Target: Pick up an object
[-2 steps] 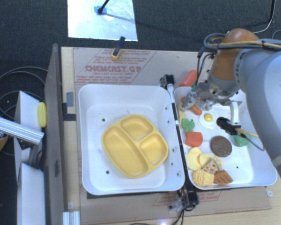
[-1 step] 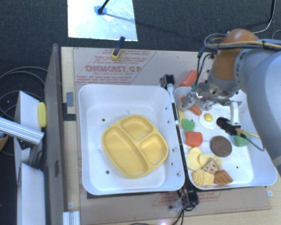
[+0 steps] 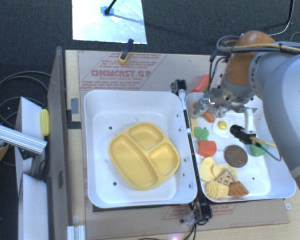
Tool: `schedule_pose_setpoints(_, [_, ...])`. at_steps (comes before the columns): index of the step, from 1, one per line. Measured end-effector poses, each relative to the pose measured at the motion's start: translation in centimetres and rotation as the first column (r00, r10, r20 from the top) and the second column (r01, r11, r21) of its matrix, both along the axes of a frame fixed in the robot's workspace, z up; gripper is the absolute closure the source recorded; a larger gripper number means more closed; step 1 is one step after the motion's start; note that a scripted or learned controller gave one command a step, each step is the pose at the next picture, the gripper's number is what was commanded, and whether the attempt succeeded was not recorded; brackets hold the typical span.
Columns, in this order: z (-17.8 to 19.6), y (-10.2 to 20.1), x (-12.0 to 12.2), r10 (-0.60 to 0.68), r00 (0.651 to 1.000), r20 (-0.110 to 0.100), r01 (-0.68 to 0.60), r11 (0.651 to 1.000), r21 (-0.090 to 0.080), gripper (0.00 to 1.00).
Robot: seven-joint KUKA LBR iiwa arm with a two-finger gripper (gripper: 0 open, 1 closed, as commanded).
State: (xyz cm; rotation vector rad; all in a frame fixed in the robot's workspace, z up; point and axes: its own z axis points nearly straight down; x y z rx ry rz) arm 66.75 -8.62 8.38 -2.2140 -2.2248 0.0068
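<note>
Several toy foods crowded beneath the gripper.

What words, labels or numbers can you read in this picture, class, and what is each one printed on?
"CHEMCAST GP": red print on the brown board under the bins, blurred, so this reading is uncertain.
Smaller red lines above and below it: too blurred to read.
Bins, yellow tray and toy food: no readable text.
</note>
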Motion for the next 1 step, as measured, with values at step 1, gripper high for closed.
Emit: schedule_pose_setpoints(1, [1.08,0.04,0.04,0.002,1.0,0.0,-0.002,1.0,0.001,1.0])
